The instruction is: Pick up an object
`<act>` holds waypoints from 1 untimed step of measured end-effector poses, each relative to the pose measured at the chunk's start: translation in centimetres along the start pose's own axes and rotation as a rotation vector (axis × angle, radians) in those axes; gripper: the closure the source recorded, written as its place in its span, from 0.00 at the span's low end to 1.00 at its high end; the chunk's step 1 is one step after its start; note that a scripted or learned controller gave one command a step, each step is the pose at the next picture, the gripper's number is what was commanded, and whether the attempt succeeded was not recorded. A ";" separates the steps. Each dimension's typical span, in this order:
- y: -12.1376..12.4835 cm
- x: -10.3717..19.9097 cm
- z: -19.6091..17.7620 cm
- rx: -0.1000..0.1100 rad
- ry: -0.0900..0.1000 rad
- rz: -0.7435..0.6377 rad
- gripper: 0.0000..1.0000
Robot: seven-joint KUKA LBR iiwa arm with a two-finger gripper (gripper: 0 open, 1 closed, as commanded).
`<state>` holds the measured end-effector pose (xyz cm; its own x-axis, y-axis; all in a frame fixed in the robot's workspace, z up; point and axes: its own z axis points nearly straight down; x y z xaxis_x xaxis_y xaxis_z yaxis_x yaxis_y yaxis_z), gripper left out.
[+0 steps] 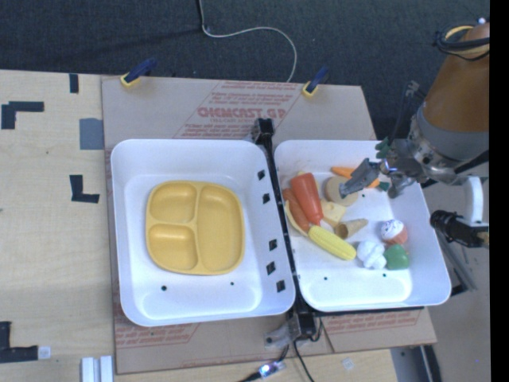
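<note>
Robot gripper (pixel 359 178), finger state impossible to tell, hovers over toy food in the right bin (pixel 425 293), approaching; next it must descend and close.

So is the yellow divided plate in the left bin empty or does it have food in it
Empty. The yellow plate lies flat in the left bin with all three compartments bare; the toy food, such as the corn, sits in the right bin.

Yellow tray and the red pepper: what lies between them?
In the camera view, bare white bin floor, then the two bins' adjoining walls, separate the yellow tray from the red pepper.
</note>
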<state>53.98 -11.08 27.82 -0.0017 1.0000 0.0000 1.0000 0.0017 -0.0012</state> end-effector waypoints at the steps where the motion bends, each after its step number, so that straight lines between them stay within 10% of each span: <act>1: -3.0 6.2 3.0 0.005 0.002 -0.003 0.00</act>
<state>50.93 -4.91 24.83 -0.0046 1.0000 0.0016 1.0000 0.0046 -0.0058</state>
